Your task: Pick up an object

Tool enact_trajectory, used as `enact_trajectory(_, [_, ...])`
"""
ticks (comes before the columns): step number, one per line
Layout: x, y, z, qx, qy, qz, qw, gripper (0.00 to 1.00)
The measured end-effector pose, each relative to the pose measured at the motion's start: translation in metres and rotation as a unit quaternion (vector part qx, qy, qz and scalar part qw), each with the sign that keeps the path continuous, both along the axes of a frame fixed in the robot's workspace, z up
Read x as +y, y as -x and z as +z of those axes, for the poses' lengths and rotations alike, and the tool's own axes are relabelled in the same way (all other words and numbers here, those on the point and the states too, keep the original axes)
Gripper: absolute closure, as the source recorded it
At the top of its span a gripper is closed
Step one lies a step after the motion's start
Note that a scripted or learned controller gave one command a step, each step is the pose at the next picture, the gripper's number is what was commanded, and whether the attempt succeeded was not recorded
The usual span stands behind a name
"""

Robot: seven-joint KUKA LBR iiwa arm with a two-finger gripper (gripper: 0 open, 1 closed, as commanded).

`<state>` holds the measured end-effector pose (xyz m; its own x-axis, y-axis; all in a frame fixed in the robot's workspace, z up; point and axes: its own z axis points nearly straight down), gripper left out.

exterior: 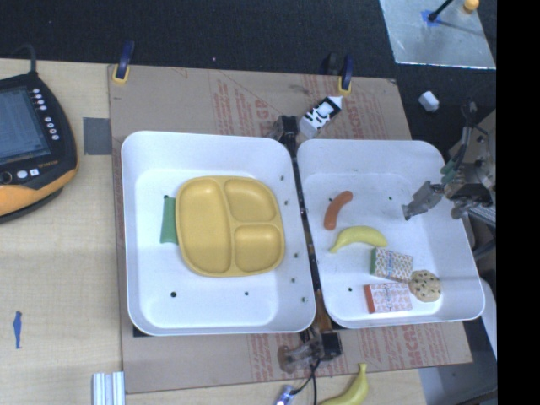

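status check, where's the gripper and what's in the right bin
Gripper over right bin's right edge, holding nothing. Sausage, banana, cookie, two packets untouched. Nothing blocking them.

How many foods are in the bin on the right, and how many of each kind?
Sausage: 1
Banana: 1
Cookie: 1
Snack packets: 2
Total: 5
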<state>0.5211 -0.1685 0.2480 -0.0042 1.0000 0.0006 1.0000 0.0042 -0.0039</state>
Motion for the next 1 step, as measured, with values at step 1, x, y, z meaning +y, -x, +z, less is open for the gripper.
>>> enact_trajectory(1, [0.0495,0.0025,-0.0962,0.001,0.0000,0.001,1.0000,0.00])
